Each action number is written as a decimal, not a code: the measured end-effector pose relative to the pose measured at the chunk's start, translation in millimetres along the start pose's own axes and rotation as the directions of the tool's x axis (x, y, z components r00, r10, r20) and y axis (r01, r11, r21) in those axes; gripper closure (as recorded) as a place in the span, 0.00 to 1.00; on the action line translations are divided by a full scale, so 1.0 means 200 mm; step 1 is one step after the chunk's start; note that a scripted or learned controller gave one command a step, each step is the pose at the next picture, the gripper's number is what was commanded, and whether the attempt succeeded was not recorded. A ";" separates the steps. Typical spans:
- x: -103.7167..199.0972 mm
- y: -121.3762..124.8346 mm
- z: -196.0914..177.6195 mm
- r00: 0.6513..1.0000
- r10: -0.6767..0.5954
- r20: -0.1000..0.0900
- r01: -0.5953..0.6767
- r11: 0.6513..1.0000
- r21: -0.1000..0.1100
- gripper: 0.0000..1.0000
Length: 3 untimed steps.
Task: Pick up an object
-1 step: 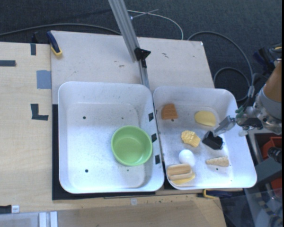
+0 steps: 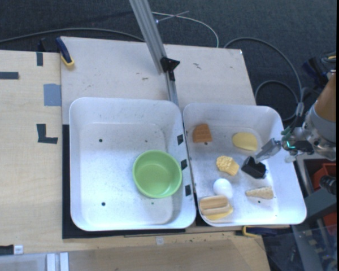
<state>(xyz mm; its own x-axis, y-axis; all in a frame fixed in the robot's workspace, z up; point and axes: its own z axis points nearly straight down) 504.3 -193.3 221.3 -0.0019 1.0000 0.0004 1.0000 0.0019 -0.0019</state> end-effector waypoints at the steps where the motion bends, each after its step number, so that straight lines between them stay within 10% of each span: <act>1: 0.04 0.01 0.23 1.000 0.000 -0.001 0.000 1.000 0.005 0.00; 3: 0.03 0.00 0.67 1.000 0.001 0.002 -0.001 1.000 -0.001 0.00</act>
<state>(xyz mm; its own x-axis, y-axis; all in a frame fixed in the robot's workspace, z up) 503.4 -187.5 87.4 -0.0010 1.0000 -0.0014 1.0000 0.0010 -0.0013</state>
